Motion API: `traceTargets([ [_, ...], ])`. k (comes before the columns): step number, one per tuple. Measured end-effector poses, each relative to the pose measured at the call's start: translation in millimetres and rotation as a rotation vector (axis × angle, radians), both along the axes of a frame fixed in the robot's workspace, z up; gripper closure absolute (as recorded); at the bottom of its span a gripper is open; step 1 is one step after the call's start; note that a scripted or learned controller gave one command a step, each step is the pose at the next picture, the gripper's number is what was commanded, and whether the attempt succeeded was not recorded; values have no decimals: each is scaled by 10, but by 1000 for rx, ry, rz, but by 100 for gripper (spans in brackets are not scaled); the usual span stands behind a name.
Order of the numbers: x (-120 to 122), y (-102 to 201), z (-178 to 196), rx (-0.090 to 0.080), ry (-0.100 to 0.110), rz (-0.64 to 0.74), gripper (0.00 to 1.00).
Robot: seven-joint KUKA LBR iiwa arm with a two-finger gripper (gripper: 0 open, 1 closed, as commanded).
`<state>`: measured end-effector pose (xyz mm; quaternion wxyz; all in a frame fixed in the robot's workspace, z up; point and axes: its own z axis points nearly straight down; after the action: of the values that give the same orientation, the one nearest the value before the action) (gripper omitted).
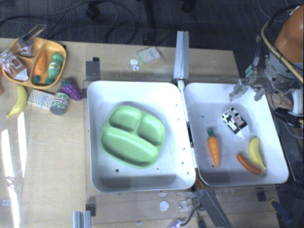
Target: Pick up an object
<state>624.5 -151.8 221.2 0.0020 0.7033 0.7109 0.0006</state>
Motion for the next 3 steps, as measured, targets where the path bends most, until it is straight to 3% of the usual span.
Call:
traceTargets([
  [1,-728,311,-1172,1,-2,169,0],
  [2,-1148,559,-1299,-5,-19,163,0],
  [3,-1121,571,-1180,-5,-26,166,100],
])
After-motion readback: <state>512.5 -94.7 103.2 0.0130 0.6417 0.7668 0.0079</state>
